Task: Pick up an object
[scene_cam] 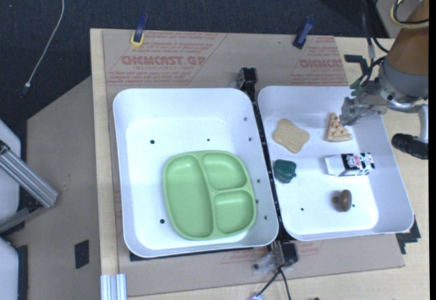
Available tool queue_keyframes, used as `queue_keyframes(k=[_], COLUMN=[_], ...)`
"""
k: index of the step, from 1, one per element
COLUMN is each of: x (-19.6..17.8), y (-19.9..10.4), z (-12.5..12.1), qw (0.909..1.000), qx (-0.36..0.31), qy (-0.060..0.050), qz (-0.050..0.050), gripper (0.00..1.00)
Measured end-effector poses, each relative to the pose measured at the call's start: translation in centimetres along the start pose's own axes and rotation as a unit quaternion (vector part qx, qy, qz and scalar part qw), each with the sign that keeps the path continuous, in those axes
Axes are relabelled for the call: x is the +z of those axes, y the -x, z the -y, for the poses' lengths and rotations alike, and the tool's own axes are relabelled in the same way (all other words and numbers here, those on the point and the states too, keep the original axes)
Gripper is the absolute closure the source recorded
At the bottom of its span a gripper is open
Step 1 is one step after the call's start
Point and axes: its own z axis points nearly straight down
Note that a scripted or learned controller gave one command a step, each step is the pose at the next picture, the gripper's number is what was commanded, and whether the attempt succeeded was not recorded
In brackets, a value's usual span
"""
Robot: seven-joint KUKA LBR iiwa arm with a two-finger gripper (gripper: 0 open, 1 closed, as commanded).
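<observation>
Tan, triangular pizza slice [337, 129] with red specks near right bin's [388, 220] far edge, long axis running near-to-far, tip pointing far; gripper [355, 109] just above, grip state indiscernible.

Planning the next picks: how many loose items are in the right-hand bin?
5: pizza slice under the hand, cracker, green piece, black-and-white carton, brown lump. None seem hidden.

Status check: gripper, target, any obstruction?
Gripper over right bin, beside pizza slice. Nothing seen held. Cracker and milk carton nearby.
</observation>
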Motion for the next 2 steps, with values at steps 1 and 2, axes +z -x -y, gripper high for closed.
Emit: queue_keyframes(k=[1,2], x=[-4.5,-6.3], y=[0.1,0.1], z=[0.4,0.3], qw=[1.0,1.0], qx=[0.0,0.0], qy=[0.0,0.0], qz=[0.0,0.0], gripper=[1.0,1.0])
